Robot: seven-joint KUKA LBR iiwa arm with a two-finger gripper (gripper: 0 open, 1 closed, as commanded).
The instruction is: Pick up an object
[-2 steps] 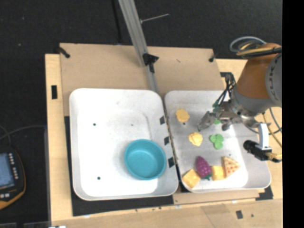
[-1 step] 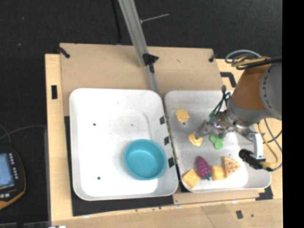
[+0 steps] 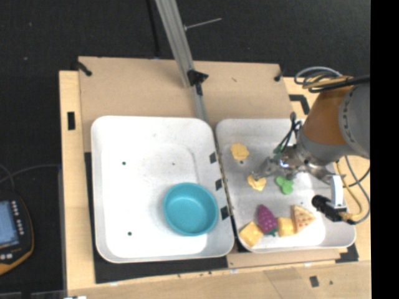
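Observation:
My gripper (image 3: 280,167) hangs low over the middle of the right bin (image 3: 249,132), under the orange-banded wrist. Just to its lower left lies a small yellow piece (image 3: 256,182), and a green toy (image 3: 285,185) lies just below it. Neither can be seen held. Another yellow piece (image 3: 239,151) rests further up and to the left. Along the bin's near edge sit a yellow block (image 3: 250,233), purple grapes (image 3: 267,218), a small yellow cube (image 3: 285,227) and a pizza slice (image 3: 303,217).
The left bin (image 3: 124,148) holds a blue bowl (image 3: 189,208) near its front right corner. A slanted metal pole (image 3: 177,36) rises behind the bins. Cables and a black fitting (image 3: 327,205) hang by the right bin's right wall.

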